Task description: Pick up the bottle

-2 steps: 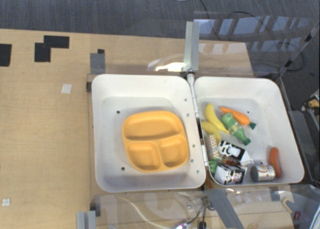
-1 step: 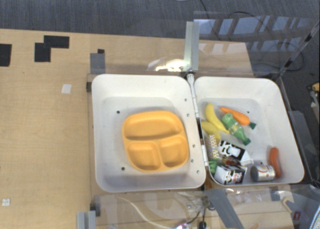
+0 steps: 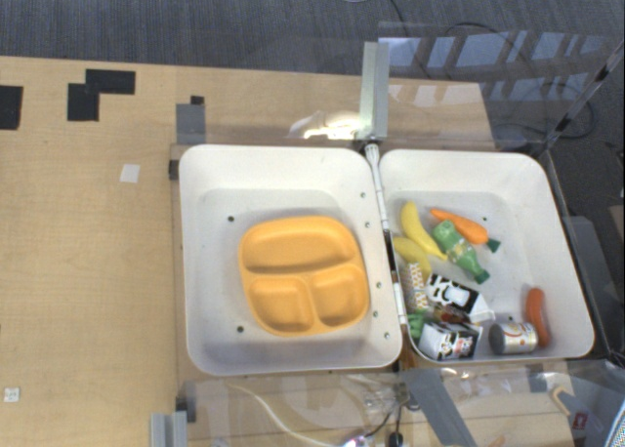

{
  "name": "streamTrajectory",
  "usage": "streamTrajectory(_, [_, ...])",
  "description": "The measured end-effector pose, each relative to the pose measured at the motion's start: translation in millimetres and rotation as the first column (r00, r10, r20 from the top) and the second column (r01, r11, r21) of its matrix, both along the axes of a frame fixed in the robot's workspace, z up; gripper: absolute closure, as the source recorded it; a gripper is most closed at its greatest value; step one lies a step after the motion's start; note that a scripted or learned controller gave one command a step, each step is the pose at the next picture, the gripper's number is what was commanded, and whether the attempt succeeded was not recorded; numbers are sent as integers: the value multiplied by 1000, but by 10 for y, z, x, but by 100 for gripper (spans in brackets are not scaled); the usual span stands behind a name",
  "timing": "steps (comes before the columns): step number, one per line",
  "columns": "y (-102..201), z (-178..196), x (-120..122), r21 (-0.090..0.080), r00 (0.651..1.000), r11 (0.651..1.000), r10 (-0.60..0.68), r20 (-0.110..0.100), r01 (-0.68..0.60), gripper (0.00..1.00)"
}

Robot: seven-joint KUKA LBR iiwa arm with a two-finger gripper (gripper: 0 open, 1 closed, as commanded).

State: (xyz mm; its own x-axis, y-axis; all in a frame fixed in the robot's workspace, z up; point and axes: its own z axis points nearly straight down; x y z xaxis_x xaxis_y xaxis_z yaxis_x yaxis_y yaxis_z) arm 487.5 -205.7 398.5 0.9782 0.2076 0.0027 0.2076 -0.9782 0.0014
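Green plastic marks the bottle (image 3: 460, 249), which lies on its side in the right bin (image 3: 535, 182), roughly in the middle of the clutter there, tilted with one end toward the far left and the other toward the near right. Just beyond it lies a carrot (image 3: 462, 225), touching or nearly touching it. To its left sits a banana (image 3: 418, 231), with a second yellow piece just nearer, by the divider between the bins. On the near side of the bottle lies a small black-and-white carton (image 3: 452, 296), and nearer still a cup with a black-and-white print (image 3: 448, 341) lies tipped over at the bin's near edge. A silver can (image 3: 514, 338) lies on its side to the right of the cup, and a red sausage (image 3: 535, 312) rests by the right wall, just beyond the can.

The left bin (image 3: 210, 269) holds an orange tray with three compartments (image 3: 303, 273), set flat in its middle. Both bins rest on a pale wooden bench (image 3: 88, 240). The state of the jaws cannot be told from this view.
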Motion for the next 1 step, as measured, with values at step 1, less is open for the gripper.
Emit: streamTrajectory(1, [0,188,0,0,1000,1000,-1,0,1,0])
